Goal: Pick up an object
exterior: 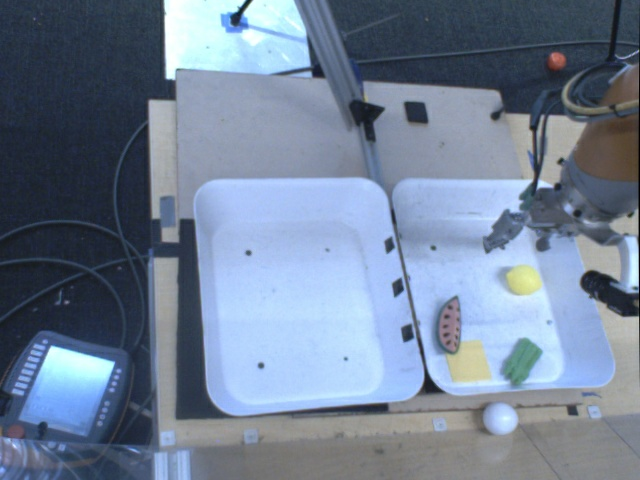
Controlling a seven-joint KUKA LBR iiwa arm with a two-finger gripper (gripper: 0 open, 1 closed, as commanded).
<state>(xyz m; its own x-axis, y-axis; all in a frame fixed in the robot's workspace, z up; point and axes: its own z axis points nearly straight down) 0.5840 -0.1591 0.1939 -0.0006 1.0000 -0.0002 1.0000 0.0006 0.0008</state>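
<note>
- Jaw state impossible to tell; gripper (507, 230) seen as a grey tip over the upper part of the right bin (440, 208), nothing visible between its parts.
- Just down and right of the gripper, a small yellow ball (523, 280) on the right bin's floor, apart from the tip.
- Farther toward the right bin's near edge: a watermelon slice (449, 325) close to the bin's left wall, a flat yellow square (468, 362) just below it, a green piece (521, 359) beside the square on its right.
- Behind the gripper, the grey wrist with the orange band (606, 152) at the right bin's far right corner, looped cables above it.
- Left of the right bin and touching it along the shared wall, the left bin (225, 298), white with a few dark specks on its floor; small black clips along the join.
- Outside the right bin, past its near rim, a white ball (500, 418) on the pale bench top.
- Beyond both bins, a tan board (260, 128) with a slanted metal pole (330, 48) and a small black square.
- Dark carpet around the bench, cables trailing across it, a handheld pendant (65, 386) with a lit screen well to the left of the left bin.
</note>
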